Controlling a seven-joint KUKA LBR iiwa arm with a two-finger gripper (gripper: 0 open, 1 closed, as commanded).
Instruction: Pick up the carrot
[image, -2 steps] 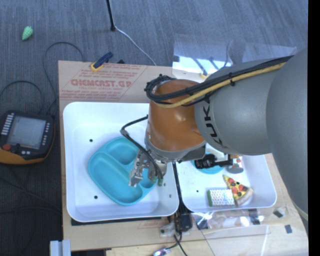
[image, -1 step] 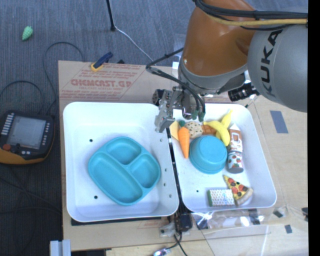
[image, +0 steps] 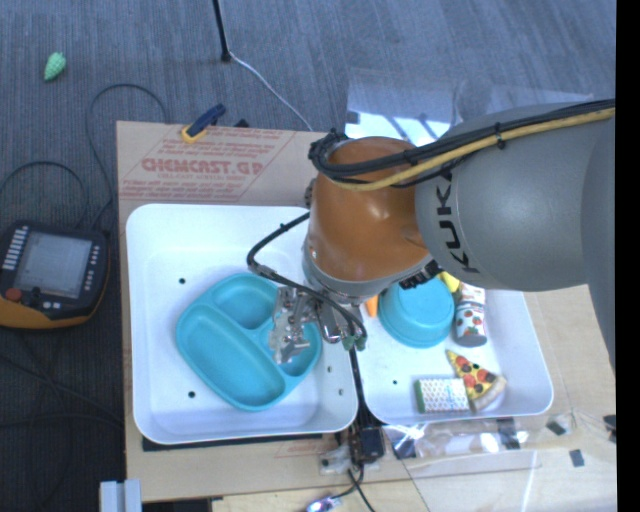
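Pizza, a toy slice, lies nearest in the right bin, beside a speckled green block. In the left bin of the 2, a teal divided plate rests flat. The gripper hangs above the plate's right-hand end with nothing visibly in it; whether it is open or closed I cannot tell. A little farther, in the right bin, stands a blue bowl with a small can just beside it. A sliver of orange at the bowl's left rim, under the arm's orange band, is probably the carrot. So little of it shows that neither its long axis nor which way its tip points can be read. By my judgement the pick is not begun: the gripper is over the wrong bin and must cross to the bowl's side, descend and close.
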